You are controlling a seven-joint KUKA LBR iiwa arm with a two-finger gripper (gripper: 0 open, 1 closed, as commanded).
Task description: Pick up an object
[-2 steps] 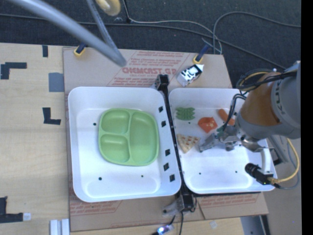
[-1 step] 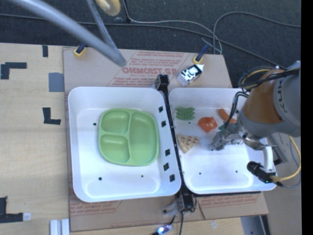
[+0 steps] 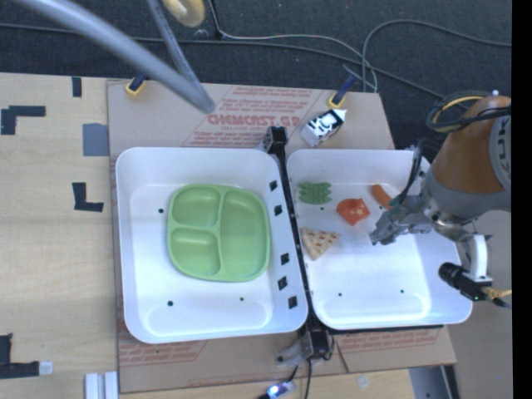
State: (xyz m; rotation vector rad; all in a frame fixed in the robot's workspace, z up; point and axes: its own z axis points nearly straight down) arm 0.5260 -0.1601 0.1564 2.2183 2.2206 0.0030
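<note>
The grey arm with its orange band [image 3: 470, 160] reaches in from the right and bends down over the right-hand shallow white bin [image 3: 374, 302]. Its dark two-finger gripper [image 3: 389, 229] hangs low near the bin floor, in the right half of that bin. Whether the pincer is open or closed cannot be told from this slanted view, since the tip is a small dark blur; no object can be seen in it.

Four small things lie in the upper left part of the same bin. A small orange cylinder-like piece [image 3: 380, 194] sits just above and left of the gripper. A red chunky block [image 3: 352, 211] lies near it, to the gripper's left. A green ridged leaf-shaped toy [image 3: 315, 193] rests close to the divider between the bins, and a tan triangular waffle-patterned wedge [image 3: 318, 242] lies below it.

In the left-hand white bin [image 3: 133, 223] sits a light green plastic plate with three compartments [image 3: 219, 232].
</note>
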